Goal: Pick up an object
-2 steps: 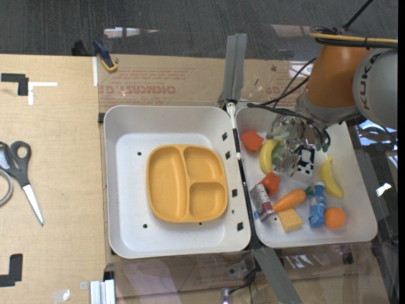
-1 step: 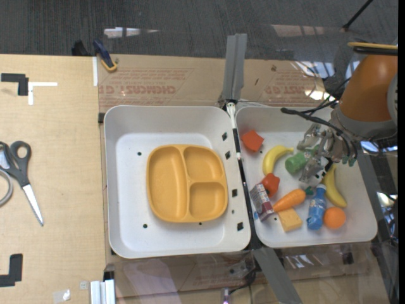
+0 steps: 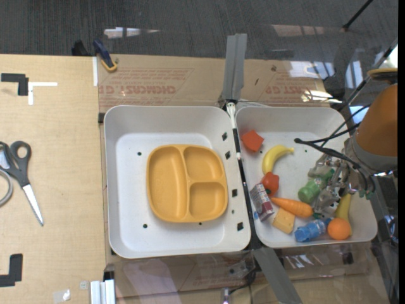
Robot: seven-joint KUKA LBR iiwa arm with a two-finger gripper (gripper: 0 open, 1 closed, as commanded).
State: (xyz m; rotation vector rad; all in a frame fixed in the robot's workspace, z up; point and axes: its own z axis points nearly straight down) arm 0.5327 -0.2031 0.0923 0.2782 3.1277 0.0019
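Green plastic toy (image 3: 311, 189) lies just beside my jaws in the right white bin (image 3: 364, 233); their state I cannot tell.

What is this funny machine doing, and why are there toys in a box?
You are looking down from a camera fixed above a bench. The orange and grey shape on the right is a robot arm. Its metal gripper reaches down into the right bin, among toy food: a banana, a carrot, a tomato, an orange and a green piece. Its job is to pick one up; I cannot tell if it has caught anything. The left bin holds a yellow plate. Scissors lie on the bench.
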